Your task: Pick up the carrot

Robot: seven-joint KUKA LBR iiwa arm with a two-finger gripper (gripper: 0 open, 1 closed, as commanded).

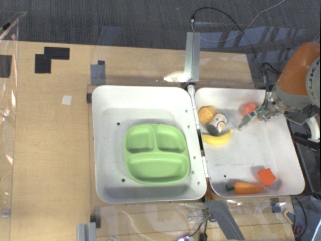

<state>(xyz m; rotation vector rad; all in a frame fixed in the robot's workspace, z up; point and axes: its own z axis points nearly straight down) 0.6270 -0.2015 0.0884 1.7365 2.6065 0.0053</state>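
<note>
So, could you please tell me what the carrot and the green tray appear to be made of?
The carrot looks like moulded plastic, a toy: uniform orange, smooth, with a stubby green end. The green tray also looks plastic, matte to slightly satin: one even colour, rounded moulded compartments, soft highlights. Neither can be confirmed from sight alone.

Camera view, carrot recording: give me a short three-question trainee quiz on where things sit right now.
1. True or false: the carrot lies in the same bin as the green tray.
2. Which item lies nearest the carrot: A) banana, B) orange block, C) corn cob?
3. Fill in: the gripper hovers near the right bin's ____ edge, far or near?

Key: 1 false; 2 B; 3 far.
</note>
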